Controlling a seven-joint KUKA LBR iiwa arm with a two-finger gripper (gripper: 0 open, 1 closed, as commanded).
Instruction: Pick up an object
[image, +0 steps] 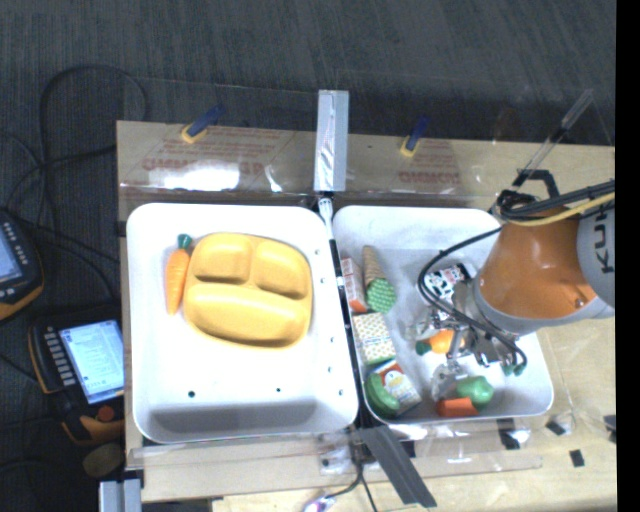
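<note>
My gripper (452, 362) reaches down into the right bin (400, 225) from under the orange wrist band. It hovers over a cluster of small toys: an orange piece (437, 343) just left of it, a green piece (478, 389) and a red-orange piece (456, 407) below it. Whether anything sits between the fingers is hidden by the wrist hardware. Along the bin's left side lie a green round toy (381, 295), a checked box (372, 336) and a green-rimmed can (392, 388).
The left bin (150, 380) holds a yellow divided tray (248, 288) and a toy carrot (176, 277). A central divider rail (337, 290) separates the bins. Black cables (450, 255) loop off the arm over the right bin's back half.
</note>
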